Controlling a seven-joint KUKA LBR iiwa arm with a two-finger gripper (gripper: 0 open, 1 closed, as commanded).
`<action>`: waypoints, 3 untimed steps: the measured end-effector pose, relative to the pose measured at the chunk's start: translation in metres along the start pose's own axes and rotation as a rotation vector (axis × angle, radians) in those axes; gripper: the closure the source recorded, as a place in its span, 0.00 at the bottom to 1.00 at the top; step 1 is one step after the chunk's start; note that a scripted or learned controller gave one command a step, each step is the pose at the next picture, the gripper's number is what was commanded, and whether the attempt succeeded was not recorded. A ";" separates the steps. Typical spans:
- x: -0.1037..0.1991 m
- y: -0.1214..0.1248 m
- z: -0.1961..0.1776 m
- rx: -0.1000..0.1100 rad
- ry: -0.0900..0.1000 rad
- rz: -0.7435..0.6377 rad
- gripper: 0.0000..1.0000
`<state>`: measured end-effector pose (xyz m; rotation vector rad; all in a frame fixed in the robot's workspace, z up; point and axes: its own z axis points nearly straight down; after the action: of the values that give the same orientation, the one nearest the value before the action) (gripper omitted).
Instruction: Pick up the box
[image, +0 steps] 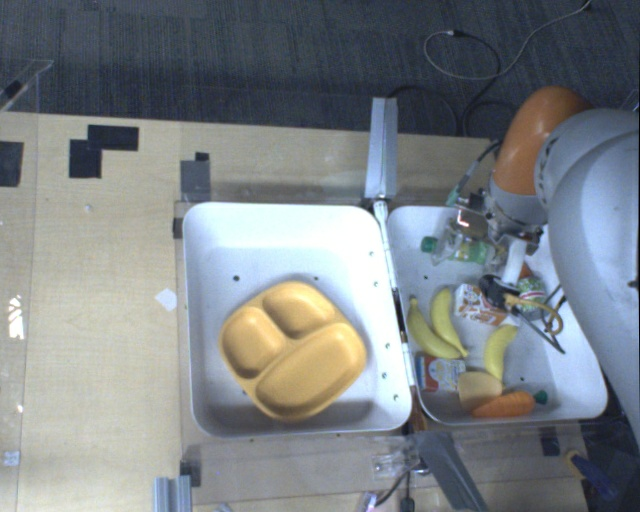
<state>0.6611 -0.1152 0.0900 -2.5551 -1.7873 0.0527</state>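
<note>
Two bananas (437, 322), carrot (503, 404) crowd box (478, 303) in right bin (590, 395); gripper (470, 232) above, finger state indeterminable.

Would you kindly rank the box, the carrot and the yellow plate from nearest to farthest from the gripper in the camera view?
The gripper sits at the top of the right bin.
1. Box: just below it, mid right bin.
2. Carrot: at the right bin's lower edge.
3. Yellow plate: in the left bin, across the divider.
</note>
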 end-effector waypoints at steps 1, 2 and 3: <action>0.027 -0.029 -0.096 -0.044 0.018 0.084 0.00; 0.030 -0.001 -0.020 -0.055 0.012 -0.099 0.00; 0.019 -0.008 -0.014 -0.066 0.007 -0.290 0.00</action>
<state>0.6609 -0.0943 0.1041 -2.3031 -2.1697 -0.0208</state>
